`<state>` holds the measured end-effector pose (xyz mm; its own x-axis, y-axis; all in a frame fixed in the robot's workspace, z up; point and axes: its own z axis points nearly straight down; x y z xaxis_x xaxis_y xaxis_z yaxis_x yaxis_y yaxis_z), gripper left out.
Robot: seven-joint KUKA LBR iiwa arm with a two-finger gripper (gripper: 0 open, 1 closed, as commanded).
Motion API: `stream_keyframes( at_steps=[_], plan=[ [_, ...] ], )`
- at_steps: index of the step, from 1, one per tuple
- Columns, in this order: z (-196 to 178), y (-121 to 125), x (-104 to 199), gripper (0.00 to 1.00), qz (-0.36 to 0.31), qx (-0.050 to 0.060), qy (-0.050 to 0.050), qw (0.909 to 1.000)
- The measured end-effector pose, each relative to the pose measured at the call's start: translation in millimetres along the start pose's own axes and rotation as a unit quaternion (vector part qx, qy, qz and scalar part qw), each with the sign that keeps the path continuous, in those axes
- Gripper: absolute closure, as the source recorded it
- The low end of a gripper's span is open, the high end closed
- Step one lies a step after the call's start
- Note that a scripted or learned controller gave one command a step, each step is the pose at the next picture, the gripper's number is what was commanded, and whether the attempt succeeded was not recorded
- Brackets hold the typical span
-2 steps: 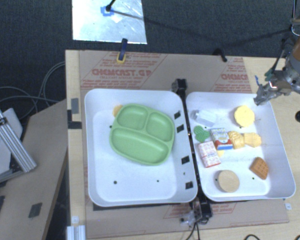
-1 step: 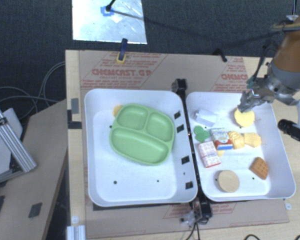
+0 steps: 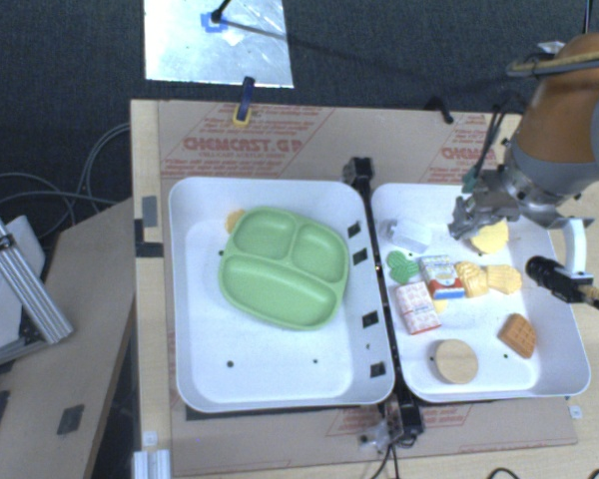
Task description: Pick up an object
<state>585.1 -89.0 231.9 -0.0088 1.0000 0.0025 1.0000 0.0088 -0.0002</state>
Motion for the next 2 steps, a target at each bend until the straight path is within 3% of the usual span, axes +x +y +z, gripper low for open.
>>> stream_keyframes(
  at_steps=[2],
  plan=[
    [3,-49,108,1.00,-0.001,0.000,0.000,1.0000]
  ],
)
